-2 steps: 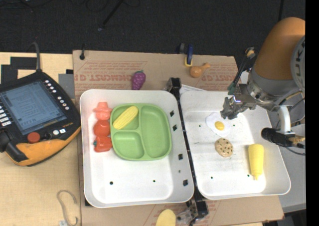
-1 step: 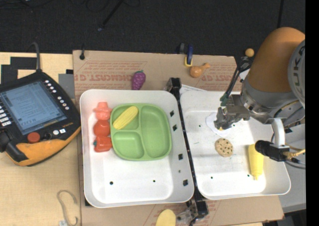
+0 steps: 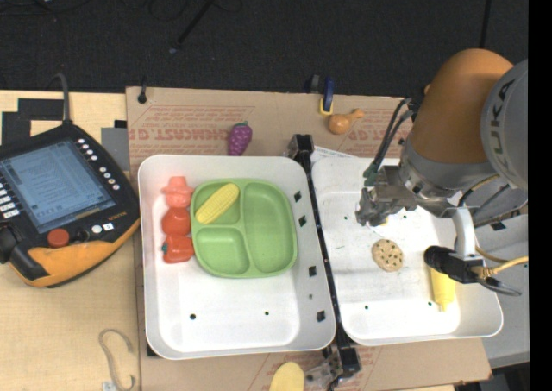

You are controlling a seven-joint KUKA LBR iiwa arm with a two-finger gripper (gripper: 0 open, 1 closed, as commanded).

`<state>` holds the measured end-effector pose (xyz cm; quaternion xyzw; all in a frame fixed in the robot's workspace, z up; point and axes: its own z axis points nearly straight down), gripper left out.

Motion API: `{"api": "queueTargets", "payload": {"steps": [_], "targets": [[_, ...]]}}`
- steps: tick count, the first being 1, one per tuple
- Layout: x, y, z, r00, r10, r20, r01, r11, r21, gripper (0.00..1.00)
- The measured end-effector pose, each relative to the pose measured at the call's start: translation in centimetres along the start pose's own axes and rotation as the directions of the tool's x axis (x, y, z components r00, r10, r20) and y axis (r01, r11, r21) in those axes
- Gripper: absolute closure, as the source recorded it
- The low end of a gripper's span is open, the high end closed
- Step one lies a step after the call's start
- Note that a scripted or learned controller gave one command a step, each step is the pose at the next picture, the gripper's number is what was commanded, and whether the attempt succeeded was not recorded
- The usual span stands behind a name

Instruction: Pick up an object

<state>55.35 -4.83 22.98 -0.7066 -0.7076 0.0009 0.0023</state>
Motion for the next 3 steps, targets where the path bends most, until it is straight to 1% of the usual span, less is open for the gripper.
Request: {"api": "queueTargets", "payload": {"steps": [1, 2, 3], "targets": [[-0.2, -0.4, 0.1, 1.0, 0.001, 0.001, -0.001, 1.0, 0.0, 1.0], [-0.8, 1.2, 0.7, 1.0, 0.002, 0.002, -0.002, 1.0, -0.003, 1.0], [-1.1, 0.9, -0.5, 1.0, 0.004, 0.001, -0.004, 1.0, -0.003, 1.0]]}}
